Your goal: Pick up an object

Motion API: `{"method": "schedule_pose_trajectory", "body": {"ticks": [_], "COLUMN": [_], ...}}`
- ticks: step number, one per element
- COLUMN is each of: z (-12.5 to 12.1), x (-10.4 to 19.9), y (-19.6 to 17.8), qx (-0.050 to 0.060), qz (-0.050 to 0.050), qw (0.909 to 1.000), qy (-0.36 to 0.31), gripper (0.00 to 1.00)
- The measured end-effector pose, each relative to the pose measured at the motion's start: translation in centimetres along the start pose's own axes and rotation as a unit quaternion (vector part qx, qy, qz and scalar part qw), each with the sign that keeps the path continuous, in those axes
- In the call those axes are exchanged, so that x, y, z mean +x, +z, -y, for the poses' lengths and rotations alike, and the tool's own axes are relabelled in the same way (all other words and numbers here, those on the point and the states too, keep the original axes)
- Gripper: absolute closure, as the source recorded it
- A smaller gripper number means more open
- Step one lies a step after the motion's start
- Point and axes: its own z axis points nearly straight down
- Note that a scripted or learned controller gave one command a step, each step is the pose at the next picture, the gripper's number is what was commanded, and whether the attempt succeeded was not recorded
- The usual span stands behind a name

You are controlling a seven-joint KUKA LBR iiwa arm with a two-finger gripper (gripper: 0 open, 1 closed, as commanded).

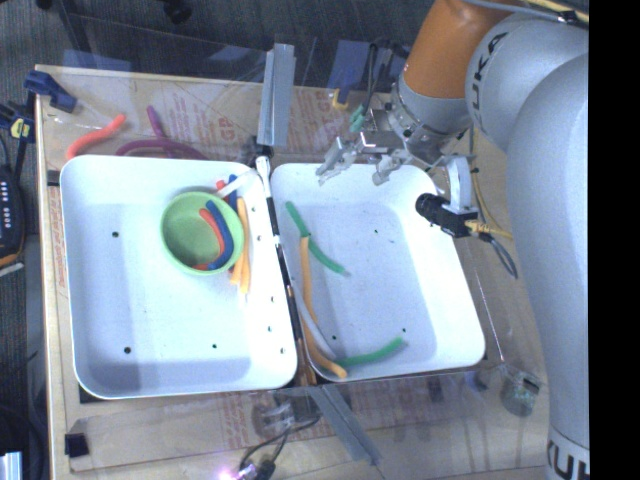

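My gripper (357, 171) hangs over the far edge of the right bin (440, 298), fingers spread open with nothing between them. In that bin lie a green strip (315, 245) near the left side, a long orange strip (312, 313) along the left wall, and another green strip (375, 353) near the front. The left bin (130, 318) holds a green bowl (200, 232) with red and blue pieces inside it and orange sticks (241, 248) beside it.
A metal divider (276, 93) stands behind the gap between the bins. Red and orange tubing (120, 138) lies on the bench behind the left bin. The arm's black cable fitting (440, 213) overhangs the right bin's right side.
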Motion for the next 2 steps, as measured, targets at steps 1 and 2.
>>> {"method": "schedule_pose_trajectory", "body": {"ticks": [1,2], "z": [-0.2,5.1], "x": [-1.2,0.0], "y": [15.6,15.7], "qx": [-0.002,-0.001], "qz": [0.001,0.001], "qw": [1.0000,0.9989], "qy": [0.009,-0.048], "gripper": [0.00,0.00]}}
